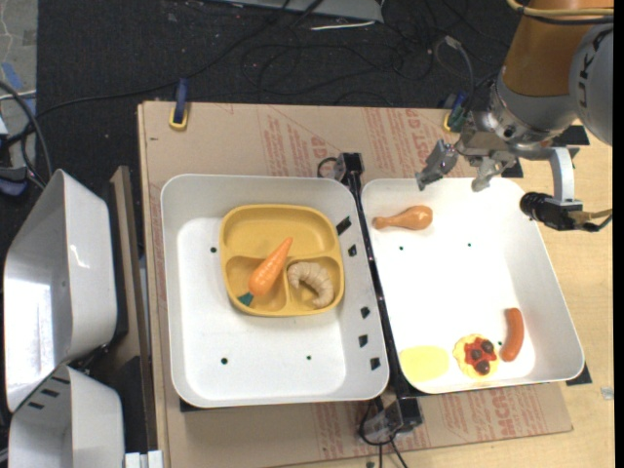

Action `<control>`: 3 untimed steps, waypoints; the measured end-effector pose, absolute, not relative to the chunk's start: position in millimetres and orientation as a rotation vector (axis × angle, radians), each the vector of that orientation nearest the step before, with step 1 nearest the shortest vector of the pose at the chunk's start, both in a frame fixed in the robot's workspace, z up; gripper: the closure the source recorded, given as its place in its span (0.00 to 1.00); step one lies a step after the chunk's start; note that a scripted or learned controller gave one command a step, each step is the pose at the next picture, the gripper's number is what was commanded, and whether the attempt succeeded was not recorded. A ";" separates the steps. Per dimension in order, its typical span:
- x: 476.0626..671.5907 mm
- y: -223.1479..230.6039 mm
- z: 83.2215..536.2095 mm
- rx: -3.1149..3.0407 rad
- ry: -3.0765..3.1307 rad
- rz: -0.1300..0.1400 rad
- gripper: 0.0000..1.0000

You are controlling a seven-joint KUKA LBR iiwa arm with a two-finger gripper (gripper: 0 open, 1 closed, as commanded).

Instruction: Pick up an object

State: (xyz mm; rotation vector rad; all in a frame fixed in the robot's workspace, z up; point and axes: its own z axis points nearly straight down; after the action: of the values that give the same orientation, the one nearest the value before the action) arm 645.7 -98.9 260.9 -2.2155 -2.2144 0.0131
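- A brown bench [253, 130] holds two white bins.
- The gripper [456, 169], upper right, hangs open and holds nothing.
- The chicken leg [404, 220] lies just below it.
- Next, I think: drop down and pinch it.

Both bins are white: the left bin [195, 291] and the right bin [458, 291]. In the left one sits a yellow plate [244, 232] with an orange carrot [270, 266] and a pale tan shrimp [313, 282]. The right one has a light brown drumstick [405, 220], a reddish-orange sausage [512, 332], a pale yellow disc [424, 362] and a yellow pizza piece [477, 353] with red and dark spots.
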 end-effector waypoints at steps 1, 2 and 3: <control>647.7 -98.7 268.5 -2.220 -2.223 0.001 0.00; 647.9 -95.3 204.8 -2.219 -2.219 0.005 0.00; 647.3 -105.5 150.7 -2.222 -2.217 0.005 0.00</control>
State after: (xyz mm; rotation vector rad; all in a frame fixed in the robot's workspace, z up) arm 647.3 -105.5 150.7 -2.2222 -2.2167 0.0052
